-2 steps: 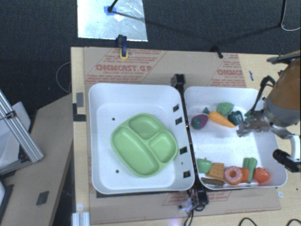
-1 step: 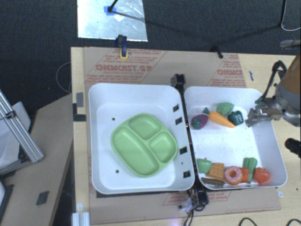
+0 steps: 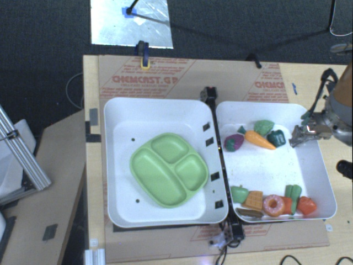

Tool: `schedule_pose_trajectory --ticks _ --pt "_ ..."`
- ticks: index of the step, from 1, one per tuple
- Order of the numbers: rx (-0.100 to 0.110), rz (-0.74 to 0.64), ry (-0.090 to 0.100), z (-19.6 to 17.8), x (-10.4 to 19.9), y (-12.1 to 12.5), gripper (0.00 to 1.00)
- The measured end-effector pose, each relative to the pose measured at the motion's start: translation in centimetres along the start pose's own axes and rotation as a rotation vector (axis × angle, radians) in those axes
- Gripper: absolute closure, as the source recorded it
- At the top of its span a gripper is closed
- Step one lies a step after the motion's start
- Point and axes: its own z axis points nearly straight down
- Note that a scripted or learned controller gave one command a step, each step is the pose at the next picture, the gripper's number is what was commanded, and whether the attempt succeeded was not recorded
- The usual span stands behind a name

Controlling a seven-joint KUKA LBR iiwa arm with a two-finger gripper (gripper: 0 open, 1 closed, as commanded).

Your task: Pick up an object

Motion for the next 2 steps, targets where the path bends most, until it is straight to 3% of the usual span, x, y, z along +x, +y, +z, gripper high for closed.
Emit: schedule_pose_trajectory --ticks 2 --pt "0.000 -0.007 0.003 -0.1 10.2 4.3 1.00"
